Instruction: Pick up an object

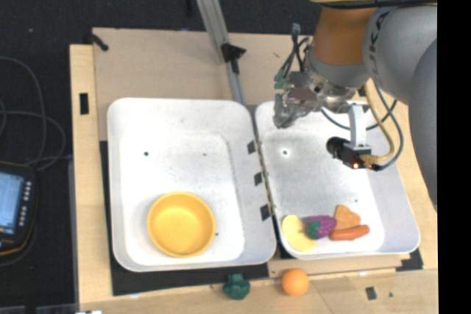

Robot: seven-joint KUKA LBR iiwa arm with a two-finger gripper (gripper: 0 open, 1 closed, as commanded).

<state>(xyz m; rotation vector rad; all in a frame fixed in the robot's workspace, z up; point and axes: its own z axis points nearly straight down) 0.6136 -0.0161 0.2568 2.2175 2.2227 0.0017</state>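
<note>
The tool point(285, 112) is poised over the far left corner of the right white bin point(383, 195), its opening not discernible. Small plastic toy foods point(324, 226), likely pick candidates, are clustered against that bin's near edge, well apart from it.
</note>
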